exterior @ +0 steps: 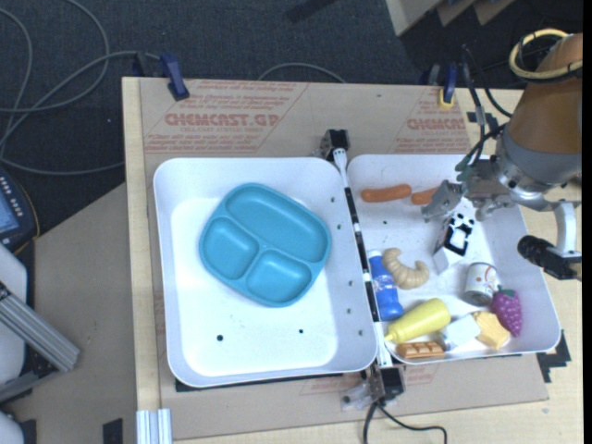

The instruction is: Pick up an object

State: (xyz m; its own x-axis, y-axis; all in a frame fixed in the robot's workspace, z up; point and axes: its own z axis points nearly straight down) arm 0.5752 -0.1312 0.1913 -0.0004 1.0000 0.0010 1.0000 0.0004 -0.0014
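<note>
Now the hand (455, 234) dips just above the croissant (407, 267), probably hunting a pick; can't tell whether it's clenched or released.

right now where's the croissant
The croissant lies in the right bin, near its middle-left, just right of the blue bottle and above the yellow bottle.

1 fixed camera looks down at a slant on both white bins (176, 276), arm (541, 128) entering right.
</note>
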